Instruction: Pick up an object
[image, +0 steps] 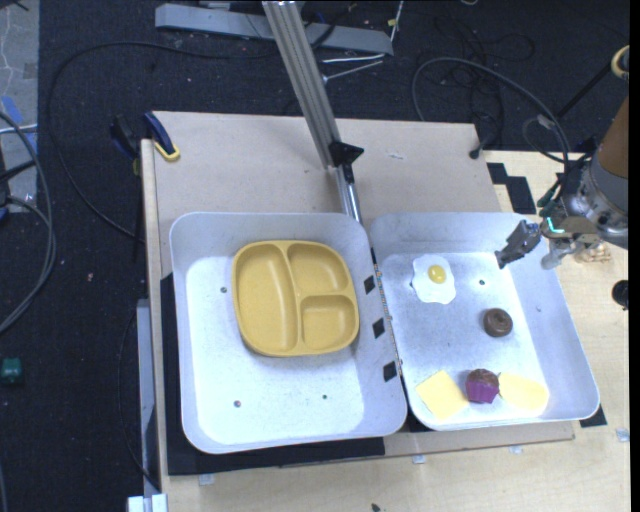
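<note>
Fingers (535, 246) of the arm hang spread apart over the far right corner of the right bin (560, 330), one dark tip pointing left and down near the bin's far rim, the other paler tip further right, with nothing between them. They sit below the grey wrist, which comes in from the right edge of the scene.

Several small food toys lie in the right bin, any of which could be picked. A fried egg (434, 280), white with a yellow yolk, lies in the far left part of that bin, well to the left of the fingers and a little nearer. A brown chocolate doughnut (497, 322) lies nearer than the fingers and slightly to their left, about mid-bin. Along the near edge, a purple onion-like piece (482, 386) sits between two pale yellow slices: one cheese-like slice (441, 394) to its left and another yellow slice (523, 392) to its right, both just beside it. All of these lie apart from the fingers.

A yellow divided plate (296, 298) with three compartments rests in the left bin (200, 390). Both bins stand side by side on the light wooden desk (250, 165).
</note>
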